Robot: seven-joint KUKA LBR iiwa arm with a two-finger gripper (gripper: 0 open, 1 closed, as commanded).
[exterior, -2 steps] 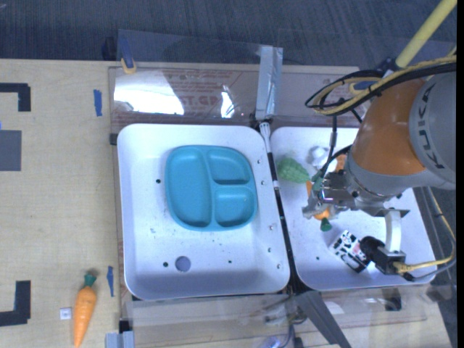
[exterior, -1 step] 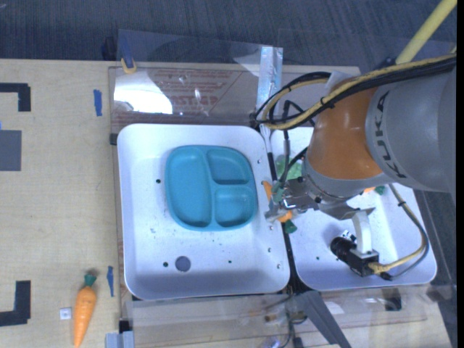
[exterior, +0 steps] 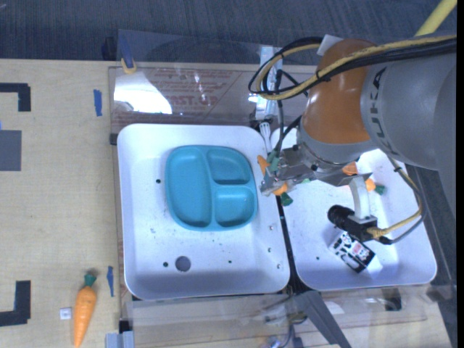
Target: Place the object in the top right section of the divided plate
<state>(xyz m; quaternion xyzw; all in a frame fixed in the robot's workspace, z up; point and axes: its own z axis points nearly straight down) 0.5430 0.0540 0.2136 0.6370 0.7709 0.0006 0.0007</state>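
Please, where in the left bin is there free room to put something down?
Free: the left bin floor between the blue plate and the left wall, and the near floor right of the grey disc. All plate sections are bare. Crowded: the plate's right edge, where the tool hangs.

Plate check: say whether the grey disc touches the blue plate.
Apart. The camera view shows white bin floor between the grey disc and the blue plate.
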